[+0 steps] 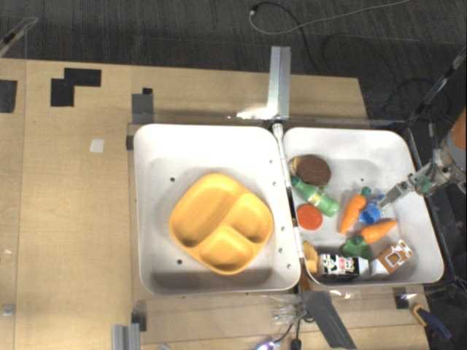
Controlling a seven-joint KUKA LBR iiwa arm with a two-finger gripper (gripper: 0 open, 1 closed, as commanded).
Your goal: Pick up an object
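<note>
— Pincer [385, 201]? Reaching in over the right bin [387, 143], beside the blue piece [371, 214]; apart or together, cannot tell.
— Carrots [352, 211]? Lying in that bin, just beside it.

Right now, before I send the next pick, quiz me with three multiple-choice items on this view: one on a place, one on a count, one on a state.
1. Where does the yellow divided plate lie?
A. left bin
B. right bin
C. on the bench outside the bins

2. How many orange carrots lie in the right bin?
A. none
B. two
C. five

3. How does the gripper stand to the toys?
A. it is over the right bin, near the blue piece
B. it rests on the plate
C. it is over the bare bench at the left

Answers:
1. A, the plate sits in the left bin.
2. B, one carrot is by the blue piece and another just below.
3. A, its tip points into the right bin from the right.
</note>
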